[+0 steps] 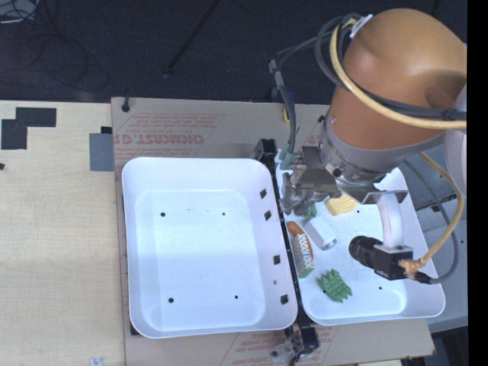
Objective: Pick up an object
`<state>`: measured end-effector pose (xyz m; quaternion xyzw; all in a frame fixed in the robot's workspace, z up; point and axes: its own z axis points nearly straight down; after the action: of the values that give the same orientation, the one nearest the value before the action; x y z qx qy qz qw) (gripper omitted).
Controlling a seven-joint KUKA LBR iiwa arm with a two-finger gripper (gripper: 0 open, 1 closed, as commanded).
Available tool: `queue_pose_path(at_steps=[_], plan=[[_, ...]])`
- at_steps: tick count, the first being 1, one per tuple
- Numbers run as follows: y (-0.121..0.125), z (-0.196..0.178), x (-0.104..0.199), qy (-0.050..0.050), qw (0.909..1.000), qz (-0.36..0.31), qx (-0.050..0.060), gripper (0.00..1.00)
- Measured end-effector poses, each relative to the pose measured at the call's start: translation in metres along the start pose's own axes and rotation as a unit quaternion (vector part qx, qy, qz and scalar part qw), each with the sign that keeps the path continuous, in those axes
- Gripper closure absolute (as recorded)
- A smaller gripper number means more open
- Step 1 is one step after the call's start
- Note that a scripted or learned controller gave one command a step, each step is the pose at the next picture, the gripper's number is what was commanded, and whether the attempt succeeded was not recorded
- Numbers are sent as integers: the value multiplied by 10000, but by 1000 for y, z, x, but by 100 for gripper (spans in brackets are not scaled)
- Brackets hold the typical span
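White right bin (427, 305), side by side with the left bin (137, 204). Holds an orange-brown packet (303, 252) along its left wall, a green knobbly toy (335, 285) near the front edge and a yellow piece (341, 203) further back. Gripper (296, 203) low over the bin's back left part, just behind the packet. Released or clenched: cannot tell.

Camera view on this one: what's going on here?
The grey-and-orange arm reaches in with its hand down at the left edge of the right bin. Near it lie an orange-brown wrapped bar, a green knobbly object and a yellow piece, all resting in that bin. Whether the hand has gripped anything cannot be told from here.
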<state>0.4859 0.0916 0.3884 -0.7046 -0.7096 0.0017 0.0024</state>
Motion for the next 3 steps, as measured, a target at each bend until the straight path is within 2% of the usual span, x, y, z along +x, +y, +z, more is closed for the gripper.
queue_pose_path(at_steps=[1, 2, 3], plan=[[58, -60, 57, 4, 10000, 9, -52, 100], [-12, -80, 73, 0, 10000, 11, -18, 100], [26, -149, 106, 3, 10000, 24, -49, 100]])
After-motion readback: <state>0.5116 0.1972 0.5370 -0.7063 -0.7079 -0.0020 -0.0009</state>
